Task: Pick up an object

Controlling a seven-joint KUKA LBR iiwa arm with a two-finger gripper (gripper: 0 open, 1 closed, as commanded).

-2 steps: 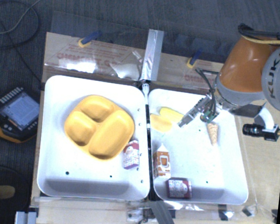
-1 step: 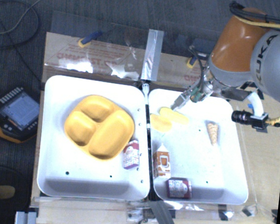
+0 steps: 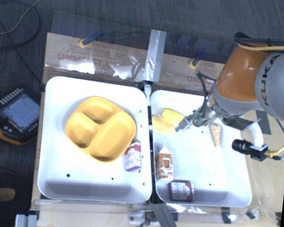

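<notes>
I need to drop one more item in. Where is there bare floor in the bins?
Right bin: open floor right of the carton and above the can. Its upper left is crowded by the yellow pieces and the gripper. Left bin: a bare strip below the big yellow lump.

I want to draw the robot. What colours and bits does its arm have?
The arm is smooth and rounded, grey, with black letters printed on it. A big orange band wraps around above the wrist. Dark cables hang beside it, and a yellowish cable runs over the top. The tool at the end is small, metal and pointy.
</notes>
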